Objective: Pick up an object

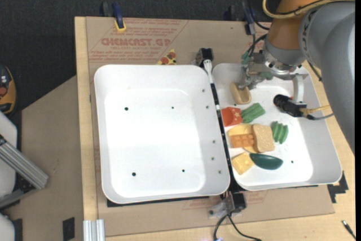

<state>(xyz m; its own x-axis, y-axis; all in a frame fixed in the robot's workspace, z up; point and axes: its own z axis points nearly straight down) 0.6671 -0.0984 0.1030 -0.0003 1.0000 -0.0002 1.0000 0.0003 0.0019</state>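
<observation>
The grey arm comes in from the right side of the view and bends downward. An orange band sits above the wrist. Under it, the wrist points almost straight down, and the pincer hangs low at its end. A dark cable runs along the wrist.

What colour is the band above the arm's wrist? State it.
Orange; the band shows best in the camera view, above the right bin.

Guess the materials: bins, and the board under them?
Bins: likely moulded plastic, glossy white, with rounded corners and soft sheen. Board: looks like brown cardboard or paper-faced sheet, matte, with red printed lettering; which one can't be told.
</observation>
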